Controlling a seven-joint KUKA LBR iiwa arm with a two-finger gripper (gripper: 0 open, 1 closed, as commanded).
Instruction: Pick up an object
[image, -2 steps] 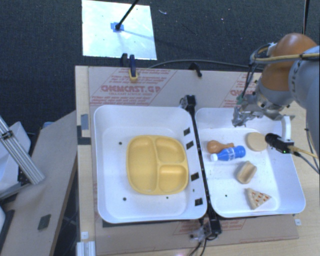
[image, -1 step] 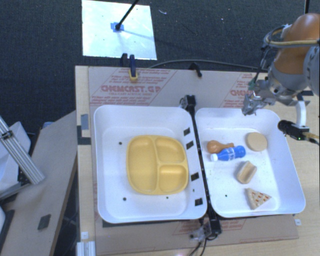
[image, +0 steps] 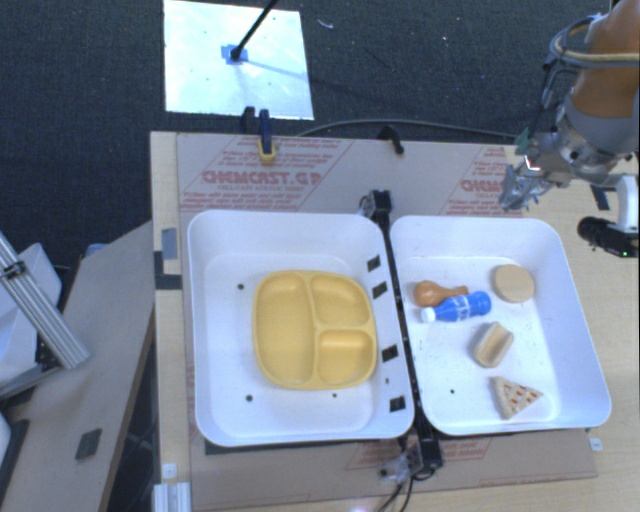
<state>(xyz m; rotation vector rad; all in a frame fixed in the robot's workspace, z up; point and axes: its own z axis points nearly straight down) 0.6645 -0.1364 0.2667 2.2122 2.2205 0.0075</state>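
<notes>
In the camera view, the right bin (image: 575, 300) is taken as the landmark. Inside it a round biscuit (image: 513, 283) is seen near the far right corner, with a chicken drumstick (image: 438, 293) and a blue bottle (image: 457, 307) touching each other toward the left wall. A bread piece (image: 492, 344) and a pizza slice (image: 515, 397) are placed nearer the front. The gripper (image: 518, 190) is held outside the bin, above its far rim; nothing is seen between its fingers, but their opening cannot be told. A yellow divided plate (image: 314, 329) is lying in the left bin (image: 225, 250).
</notes>
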